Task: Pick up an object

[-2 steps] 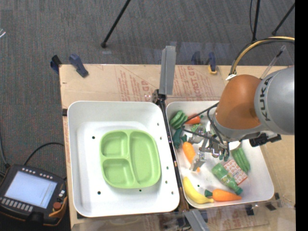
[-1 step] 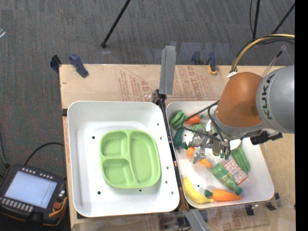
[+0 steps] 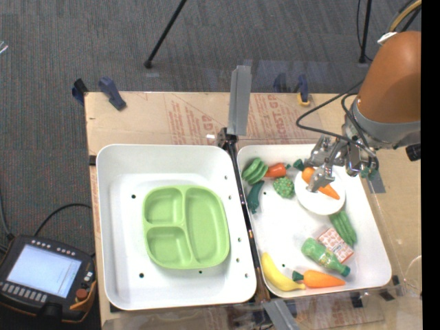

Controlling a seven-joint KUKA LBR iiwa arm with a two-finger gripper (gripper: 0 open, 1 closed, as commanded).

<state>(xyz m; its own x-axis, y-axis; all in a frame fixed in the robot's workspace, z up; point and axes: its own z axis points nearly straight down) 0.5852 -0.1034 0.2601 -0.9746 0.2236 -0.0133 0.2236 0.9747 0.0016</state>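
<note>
The arm (image 3: 388, 88) reaches in from the right at the far side of the scene, its broad orange band uppermost and the grey wrist section just below it. From the wrist the metal gripper (image 3: 328, 167) points down and leftward, hanging low at the far right. Black cables loop out to the left of the wrist and curve back to it.
</note>
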